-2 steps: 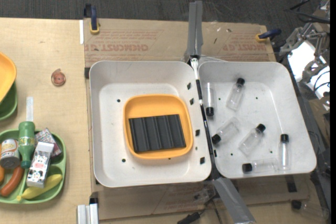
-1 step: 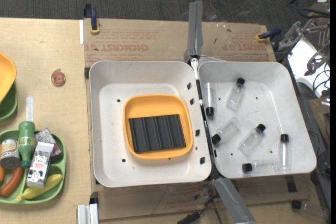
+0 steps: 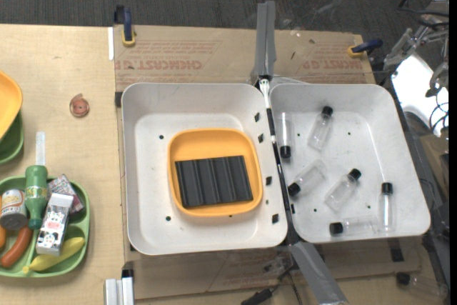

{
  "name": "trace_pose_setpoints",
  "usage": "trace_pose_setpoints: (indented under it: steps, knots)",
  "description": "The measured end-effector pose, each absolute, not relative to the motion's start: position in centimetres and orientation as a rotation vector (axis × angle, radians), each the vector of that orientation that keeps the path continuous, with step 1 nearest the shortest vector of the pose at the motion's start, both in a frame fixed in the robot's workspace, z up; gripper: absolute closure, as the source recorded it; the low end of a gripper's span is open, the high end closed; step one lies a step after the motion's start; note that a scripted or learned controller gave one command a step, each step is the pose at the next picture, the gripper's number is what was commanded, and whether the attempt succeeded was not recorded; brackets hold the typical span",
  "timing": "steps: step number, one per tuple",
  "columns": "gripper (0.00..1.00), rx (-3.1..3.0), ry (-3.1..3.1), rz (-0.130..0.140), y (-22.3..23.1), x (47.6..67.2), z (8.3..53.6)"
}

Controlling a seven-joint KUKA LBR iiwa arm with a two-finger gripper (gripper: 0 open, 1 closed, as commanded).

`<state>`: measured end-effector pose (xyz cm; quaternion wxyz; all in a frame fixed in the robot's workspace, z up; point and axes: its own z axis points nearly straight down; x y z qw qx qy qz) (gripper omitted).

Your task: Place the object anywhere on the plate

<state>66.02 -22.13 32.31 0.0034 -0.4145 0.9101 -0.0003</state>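
Note:
An orange plate [image 3: 214, 138] lies in the middle of the left white bin [image 3: 143, 153]. On the plate rests a dark grey ribbed rectangular block [image 3: 213, 180], lying flat and covering most of the plate's floor. The right white bin [image 3: 371, 105] holds several clear vials with black caps, scattered on their sides: one near the back [image 3: 320, 126], one along the left wall [image 3: 285, 136], and one at the front [image 3: 353, 227].
A green tray [image 3: 71, 253] of toy food and a bottle sits at the bench's front left. A yellow bowl [image 3: 7, 111] is at the left edge, with a small pink disc [image 3: 79, 106] beside it. Cables and white equipment [image 3: 421, 82] crowd the right.

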Motion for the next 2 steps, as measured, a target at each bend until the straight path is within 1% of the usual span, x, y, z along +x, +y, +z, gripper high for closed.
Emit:
trace_pose_setpoints:
  steps: [1,2]
  knots:
    - [0.0,-1.796,2.572,0.002,-22.1,66.0,31.3]
    - [0.0,-2.049,2.375,0.002,-22.1,66.0,27.2]
